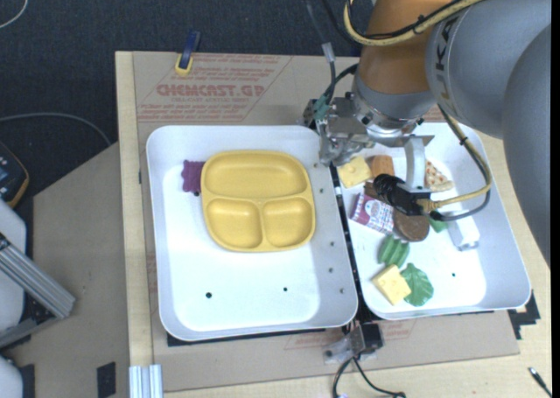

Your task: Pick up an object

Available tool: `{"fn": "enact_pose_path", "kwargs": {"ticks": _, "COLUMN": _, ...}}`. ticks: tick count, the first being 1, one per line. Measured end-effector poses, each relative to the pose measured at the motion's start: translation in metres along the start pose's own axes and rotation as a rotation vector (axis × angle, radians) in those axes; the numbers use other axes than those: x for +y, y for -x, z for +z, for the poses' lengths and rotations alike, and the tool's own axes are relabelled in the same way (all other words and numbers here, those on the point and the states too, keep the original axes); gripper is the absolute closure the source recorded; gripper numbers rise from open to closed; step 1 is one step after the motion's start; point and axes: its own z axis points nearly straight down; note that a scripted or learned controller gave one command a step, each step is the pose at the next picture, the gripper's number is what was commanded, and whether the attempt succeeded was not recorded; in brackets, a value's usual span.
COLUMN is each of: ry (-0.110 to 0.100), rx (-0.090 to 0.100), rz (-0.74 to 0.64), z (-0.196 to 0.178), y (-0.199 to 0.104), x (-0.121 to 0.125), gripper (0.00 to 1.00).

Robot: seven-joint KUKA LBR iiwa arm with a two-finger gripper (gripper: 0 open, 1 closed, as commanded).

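Camera view: worktop (pixel 140 212) w/ brown cardboard sheet, two white bins side by side on it. Landmark = yellow tray (pixel 258 198), 3 compartments, sitting in upper half of left bin (pixel 245 300). Arm (pixel 472 46), grey w/ orange band, comes in from tray's upper right and hangs over far-left corner of right bin (pixel 490 282). Gripper (pixel 337 147) low, just right of tray's top-right corner, near the wall between bins; can't tell if it's apart or together, nothing seen held. Right of tray, in right bin, clutter of small play-food items: yellow cheese wedge (pixel 353 172) closest to gripper, maroon packet (pixel 372 211), brown round piece (pixel 411 226), pizza slice (pixel 437 179), green pepper (pixel 394 251), yellow cube (pixel 391 284) beside green leafy bit (pixel 417 286). Purple item (pixel 191 177) touching tray's left edge. Blue-yellow clamp (pixel 185 55) on cardboard, well above tray.
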Motion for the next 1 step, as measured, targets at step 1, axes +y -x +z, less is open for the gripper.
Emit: {"fn": "enact_pose_path", "kwargs": {"ticks": 1, "ry": 0.001, "rx": 0.000, "rz": 0.001, "z": 0.0044, "y": -0.0294, "x": -0.0078, "gripper": 1.00}}
